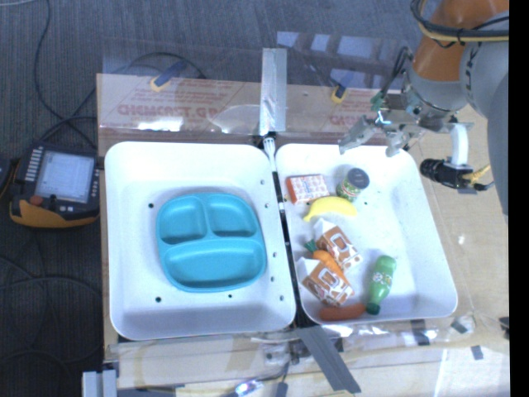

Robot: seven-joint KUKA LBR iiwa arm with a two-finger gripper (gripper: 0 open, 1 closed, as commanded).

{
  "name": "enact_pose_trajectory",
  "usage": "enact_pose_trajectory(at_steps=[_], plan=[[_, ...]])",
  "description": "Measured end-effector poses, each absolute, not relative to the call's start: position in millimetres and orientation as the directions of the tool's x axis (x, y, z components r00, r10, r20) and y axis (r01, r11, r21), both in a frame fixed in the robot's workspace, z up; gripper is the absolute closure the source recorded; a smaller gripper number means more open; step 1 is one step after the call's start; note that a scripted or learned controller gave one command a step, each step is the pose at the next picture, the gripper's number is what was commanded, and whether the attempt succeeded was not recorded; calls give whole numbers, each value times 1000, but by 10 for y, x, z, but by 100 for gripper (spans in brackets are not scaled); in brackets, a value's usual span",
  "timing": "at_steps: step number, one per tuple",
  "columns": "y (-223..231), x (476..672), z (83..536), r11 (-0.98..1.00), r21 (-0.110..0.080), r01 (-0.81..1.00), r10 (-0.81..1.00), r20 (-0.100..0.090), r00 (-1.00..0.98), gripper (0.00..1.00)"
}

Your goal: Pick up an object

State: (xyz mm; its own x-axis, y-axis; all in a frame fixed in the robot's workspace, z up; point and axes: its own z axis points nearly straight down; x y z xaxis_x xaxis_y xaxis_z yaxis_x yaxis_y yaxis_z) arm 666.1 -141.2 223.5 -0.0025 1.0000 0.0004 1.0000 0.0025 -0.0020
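**Arm poised over the far rim of the right bin, jaws spread and holding nothing**

The gripper (374, 138) hangs above the far edge of the right bin (413, 213), its jaws set wide apart with nothing between them. The arm (450, 31) comes in from the right, its orange band above the wrist.

All the loose objects lie in the right bin, and places here are given from the banana (330, 208) near its middle. Just behind the banana sits a small red carton (307, 188), and beside that, toward the gripper, a dark-lidded jar (354, 183). In front of the banana lie two brown-and-white snack packets (333, 265), with an orange carrot (326, 263) between them. Farther forward and to the right a green bottle (378, 283) lies tilted, and a red sausage-shaped item (341, 311) rests by the near wall.

Left of the banana, in the left bin (132, 304), sits a blue divided tray (211, 240). A handheld control pendant (54, 184) lies on the floor well to the left.
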Motion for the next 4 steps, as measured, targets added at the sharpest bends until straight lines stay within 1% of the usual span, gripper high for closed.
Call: enact_pose_trajectory(at_steps=[1,2,3,4], plan=[[-1521,6403,1031,84,15,996,996,-4,-84,0],[-1560,5707,1824,-82,-2,997,997,0,82,0],[-1152,5501,1397,105,-4,994,995,1,-105,0],[-1196,6222,888,27,9,1000,1000,-2,-27,0]])
